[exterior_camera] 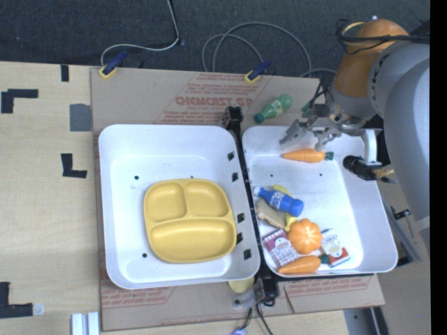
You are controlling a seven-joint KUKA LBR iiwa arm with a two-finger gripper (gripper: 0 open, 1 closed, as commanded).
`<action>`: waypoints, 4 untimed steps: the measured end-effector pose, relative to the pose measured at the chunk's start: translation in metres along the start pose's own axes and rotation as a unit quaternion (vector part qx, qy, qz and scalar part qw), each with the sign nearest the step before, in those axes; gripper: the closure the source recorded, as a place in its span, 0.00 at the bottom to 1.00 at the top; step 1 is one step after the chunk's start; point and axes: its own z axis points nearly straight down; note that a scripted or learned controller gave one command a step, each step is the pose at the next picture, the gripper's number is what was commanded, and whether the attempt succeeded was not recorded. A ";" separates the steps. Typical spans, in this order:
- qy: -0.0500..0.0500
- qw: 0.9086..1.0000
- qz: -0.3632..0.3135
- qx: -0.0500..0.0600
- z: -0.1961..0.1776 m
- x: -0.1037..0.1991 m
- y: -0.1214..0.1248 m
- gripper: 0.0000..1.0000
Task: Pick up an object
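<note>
An orange carrot (305,156) lies at the far end of the right bin (363,215). My gripper (308,141) hovers just above it, open, with its fingertips spread close to the carrot's two ends. Nothing is visibly clamped between them. Nearer in the same bin lie a blue bottle (280,202), a round orange fruit (305,236), a second carrot (301,264), a red-and-white packet (279,249) and a tan piece (272,217).
The left bin (119,159) holds a yellow divided plate (190,219). A green bottle (274,107) lies on the cardboard beyond the right bin. The grey arm with its orange band (363,61) fills the upper right. Cables loop behind the bins.
</note>
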 end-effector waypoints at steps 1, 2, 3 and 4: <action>-0.001 1.000 0.000 0.002 0.057 -0.003 -0.026 0.00; 0.010 1.000 0.002 0.022 0.057 -0.026 -0.007 0.00; 0.008 1.000 0.001 0.017 0.057 -0.052 -0.007 0.00; -0.001 1.000 -0.001 -0.004 -0.063 -0.059 0.001 0.00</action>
